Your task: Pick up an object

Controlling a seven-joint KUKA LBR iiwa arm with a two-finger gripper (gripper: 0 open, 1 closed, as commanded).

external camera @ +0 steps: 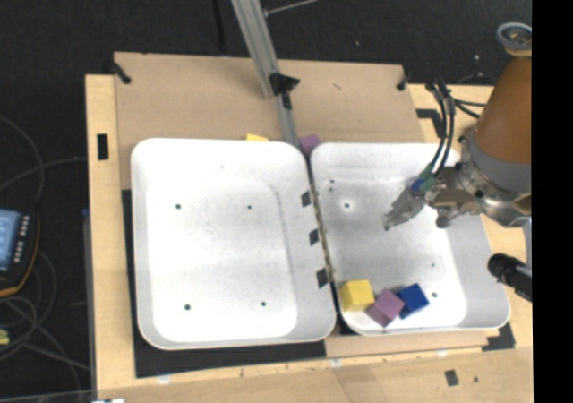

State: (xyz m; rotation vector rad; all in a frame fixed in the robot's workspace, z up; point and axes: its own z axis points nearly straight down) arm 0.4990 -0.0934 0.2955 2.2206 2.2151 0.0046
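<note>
Three small cubes lie together at the front edge of the right bin (358, 168): a yellow cube (356, 293), a purple cube (387, 306) and a blue cube (413, 298). My gripper (420, 217) hangs over the middle right of that bin, well behind the cubes, on the grey arm with its orange band (507, 119). Its two fingers stand apart, open, with nothing between them.
The left bin (224, 240) lies beside the right one, with black clips along the shared rim. A yellow block (257, 137) and a purple block (309, 143) sit just behind the bins on the board. A slanted metal rail (255, 25) rises at the back.
</note>
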